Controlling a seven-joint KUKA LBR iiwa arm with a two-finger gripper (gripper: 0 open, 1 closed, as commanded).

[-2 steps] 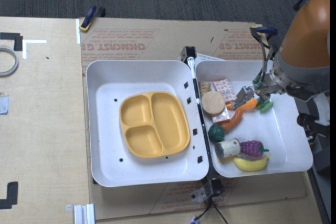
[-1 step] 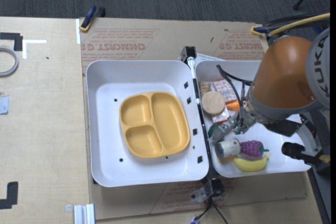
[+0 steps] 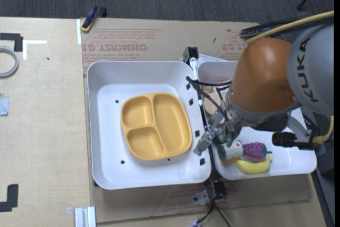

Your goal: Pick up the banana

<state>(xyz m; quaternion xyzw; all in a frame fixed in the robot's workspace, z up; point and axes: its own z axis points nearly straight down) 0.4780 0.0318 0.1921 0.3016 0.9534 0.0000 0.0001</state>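
Grey arm bends low over banana.

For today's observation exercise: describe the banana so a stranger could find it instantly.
Start at the right-hand white bin, under the arm. Along its near edge lies the banana, a curved yellow fruit. Purple grapes sit just behind it, so colour and shape set it apart.

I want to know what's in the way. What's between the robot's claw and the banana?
In the camera view, a small white toy and purple grapes sit between the gripper and the banana, right above it.
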